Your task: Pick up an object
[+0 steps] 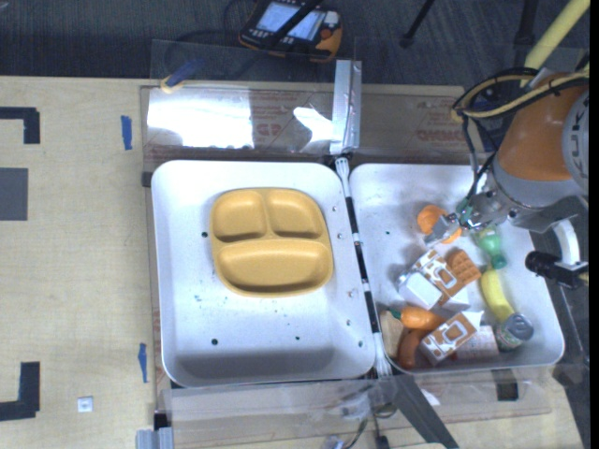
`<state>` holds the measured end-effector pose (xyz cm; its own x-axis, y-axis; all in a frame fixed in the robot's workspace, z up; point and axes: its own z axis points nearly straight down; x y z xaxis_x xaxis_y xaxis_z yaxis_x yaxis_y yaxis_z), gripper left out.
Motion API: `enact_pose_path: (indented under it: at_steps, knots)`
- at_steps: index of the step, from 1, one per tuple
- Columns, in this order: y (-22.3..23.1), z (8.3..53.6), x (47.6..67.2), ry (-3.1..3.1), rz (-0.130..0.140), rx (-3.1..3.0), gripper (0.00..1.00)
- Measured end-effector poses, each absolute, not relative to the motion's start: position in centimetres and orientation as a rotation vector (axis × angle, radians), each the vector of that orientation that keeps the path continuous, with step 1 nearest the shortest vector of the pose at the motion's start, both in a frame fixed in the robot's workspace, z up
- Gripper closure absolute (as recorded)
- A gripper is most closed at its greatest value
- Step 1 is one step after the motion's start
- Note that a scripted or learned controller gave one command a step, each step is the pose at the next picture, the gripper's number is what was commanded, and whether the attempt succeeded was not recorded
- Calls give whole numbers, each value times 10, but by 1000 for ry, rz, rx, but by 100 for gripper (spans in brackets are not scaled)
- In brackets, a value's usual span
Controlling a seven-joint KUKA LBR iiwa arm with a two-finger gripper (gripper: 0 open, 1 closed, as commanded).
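Observation:
The right bin (374, 195) holds a heap of toy food. An orange round piece (430, 218) lies at its upper middle, with a green piece (489, 247) and a yellow banana (495, 294) to the right. Two white-and-orange cartons (442, 275) (451, 336) lie in the middle and at the front. My gripper (474, 216) hangs low over the bin between the orange piece and the green piece, close to both. I see nothing held in it.
An orange carrot (417, 318), a brown sausage (408, 345) and a small grey can (517, 328) lie along the right bin's front. The left bin (178, 279) bears a yellow divided plate (271, 241). A handheld controller (288, 26) sits beyond the bench.

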<state>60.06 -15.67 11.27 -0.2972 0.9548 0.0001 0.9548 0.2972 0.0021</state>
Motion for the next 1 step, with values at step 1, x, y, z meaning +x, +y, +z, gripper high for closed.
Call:
enact_pose_path:
  at_steps: [1]
  knots:
    - [-94,193,604,2611,2,1742,100]
